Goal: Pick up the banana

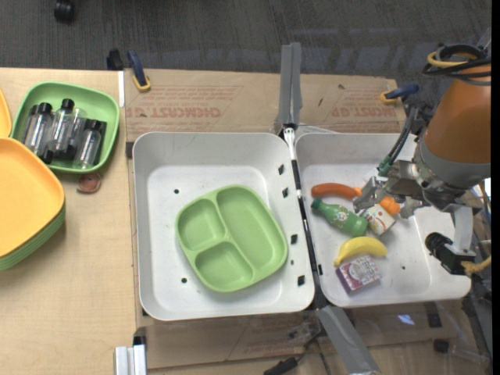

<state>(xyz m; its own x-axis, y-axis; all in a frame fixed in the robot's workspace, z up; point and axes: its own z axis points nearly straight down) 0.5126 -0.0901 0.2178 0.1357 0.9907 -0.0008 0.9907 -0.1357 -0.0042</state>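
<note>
Right bin [437, 283] is crowded: banana [361, 248] sits near the front, green bottle [341, 216] and carrot [337, 190] just behind, purple packet [359, 273] touching its front. End effector [373, 197] hovers over the bottle; can't tell its fingers' state.

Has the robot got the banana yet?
Not yet. The banana lies in the right bin, beside a purple packet. The gripper is over the green bottle and carrot, above the banana, not touching it. Reaching, gripping and lifting are left.
</note>
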